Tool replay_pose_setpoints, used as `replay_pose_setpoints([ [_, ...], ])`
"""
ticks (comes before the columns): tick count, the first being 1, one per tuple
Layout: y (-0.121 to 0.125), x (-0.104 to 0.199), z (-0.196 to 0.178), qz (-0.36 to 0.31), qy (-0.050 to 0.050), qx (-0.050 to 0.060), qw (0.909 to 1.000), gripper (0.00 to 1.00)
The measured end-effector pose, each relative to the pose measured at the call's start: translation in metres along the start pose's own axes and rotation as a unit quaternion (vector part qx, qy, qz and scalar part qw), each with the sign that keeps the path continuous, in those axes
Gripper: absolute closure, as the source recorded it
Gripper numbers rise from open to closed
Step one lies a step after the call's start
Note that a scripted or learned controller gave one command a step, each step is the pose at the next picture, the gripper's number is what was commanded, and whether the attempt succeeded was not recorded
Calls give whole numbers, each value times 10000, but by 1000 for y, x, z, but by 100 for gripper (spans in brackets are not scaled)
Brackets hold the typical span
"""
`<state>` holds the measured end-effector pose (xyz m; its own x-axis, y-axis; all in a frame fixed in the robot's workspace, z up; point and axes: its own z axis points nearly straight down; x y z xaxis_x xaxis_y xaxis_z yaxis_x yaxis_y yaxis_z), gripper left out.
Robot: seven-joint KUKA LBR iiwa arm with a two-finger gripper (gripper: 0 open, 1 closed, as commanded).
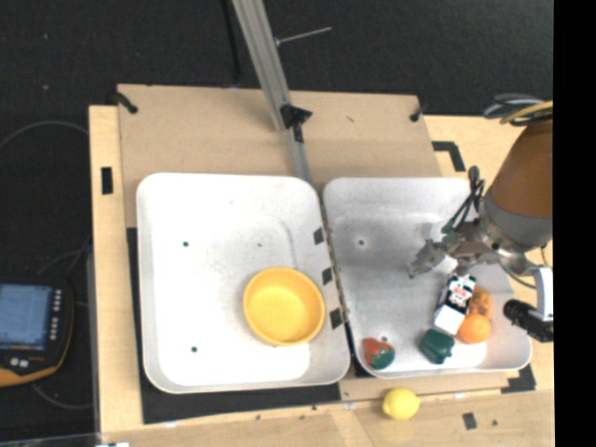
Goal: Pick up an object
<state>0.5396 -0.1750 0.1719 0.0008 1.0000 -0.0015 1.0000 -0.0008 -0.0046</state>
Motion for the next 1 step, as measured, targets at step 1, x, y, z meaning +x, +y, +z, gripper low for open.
replay_pose_setpoints([
  [1, 2, -2, 46, -16, 5, -38, 10000, 0],
])
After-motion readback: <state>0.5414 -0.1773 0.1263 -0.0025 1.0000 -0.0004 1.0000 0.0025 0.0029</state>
